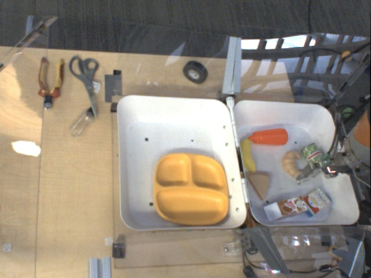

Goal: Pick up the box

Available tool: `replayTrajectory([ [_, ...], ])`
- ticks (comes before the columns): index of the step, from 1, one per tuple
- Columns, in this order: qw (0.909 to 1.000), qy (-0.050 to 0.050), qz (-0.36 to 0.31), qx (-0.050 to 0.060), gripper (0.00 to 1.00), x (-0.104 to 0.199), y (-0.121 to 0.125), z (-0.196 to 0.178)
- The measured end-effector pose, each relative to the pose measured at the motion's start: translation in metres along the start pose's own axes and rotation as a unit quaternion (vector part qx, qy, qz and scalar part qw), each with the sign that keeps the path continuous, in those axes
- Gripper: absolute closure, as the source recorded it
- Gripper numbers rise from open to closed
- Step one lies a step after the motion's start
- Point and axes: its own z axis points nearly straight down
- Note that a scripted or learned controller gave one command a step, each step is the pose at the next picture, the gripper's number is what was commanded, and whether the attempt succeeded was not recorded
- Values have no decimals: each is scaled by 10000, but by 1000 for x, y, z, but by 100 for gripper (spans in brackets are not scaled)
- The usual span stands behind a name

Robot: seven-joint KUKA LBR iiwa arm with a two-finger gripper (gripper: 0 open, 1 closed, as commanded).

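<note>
The box (297, 205) is a long red and white carton lying flat near the front edge of the right bin (342, 213). The arm enters from the right edge, with an orange patch at its wrist (363, 133). My gripper (316, 167) hangs low over the right bin's middle, beside a tan ring-shaped pastry (290, 162) and a small green and white packet (311, 152). It is a little behind the box and to its right, apart from it. Nothing is visibly held.
The right bin also holds an orange carrot (269, 136), a yellow banana (248, 155) and a brown wedge (260, 183). A yellow divided tray (191, 187) lies in the left bin (136, 155). Scissors (87, 77), pliers (49, 80) and a tape roll (195, 71) lie on the bench.
</note>
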Motion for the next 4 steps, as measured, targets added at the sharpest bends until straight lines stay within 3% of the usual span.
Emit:
replayTrajectory([
  [1, 9994, 4, 342, 5, 0, -9, -2, 43],
  [2, 10000, -12, 86, -37, 0, -11, 1, 74],
  [3, 9999, -13, -151, -42, 0, -20, 88, 75],
  [4, 9990, -17, 445, -38, 0, -12, 0, 74],
])
